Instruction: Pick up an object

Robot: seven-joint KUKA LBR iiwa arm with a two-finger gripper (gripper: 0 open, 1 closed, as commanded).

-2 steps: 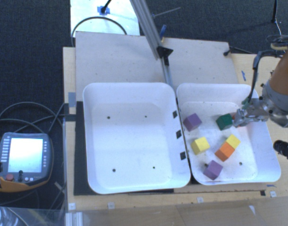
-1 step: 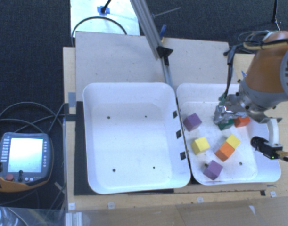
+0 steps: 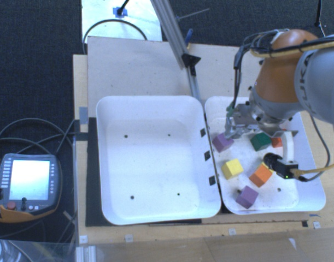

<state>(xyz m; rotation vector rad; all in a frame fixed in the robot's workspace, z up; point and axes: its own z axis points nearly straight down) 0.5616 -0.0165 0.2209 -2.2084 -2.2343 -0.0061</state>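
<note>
The grey arm (image 3: 314,75) with its orange band (image 3: 284,64) reaches in from the right and hangs over the upper part of the right bin (image 3: 314,198). Its tool (image 3: 236,125) sits low over the bin, just above and right of a light purple block (image 3: 222,142) that lies near the bin's left wall. Whether the tool is open or closed cannot be told from this angle, and nothing is seen held in it. Further into the same bin lie a yellow block (image 3: 232,168), an orange block (image 3: 261,175), a green block (image 3: 260,141), a small orange-red piece (image 3: 277,142) beside the green one, and a darker purple block (image 3: 246,196) near the front edge. The left bin (image 3: 109,146) sits beside it on the surface (image 3: 139,64). A handheld control pendant (image 3: 25,187) lies to the left
</note>
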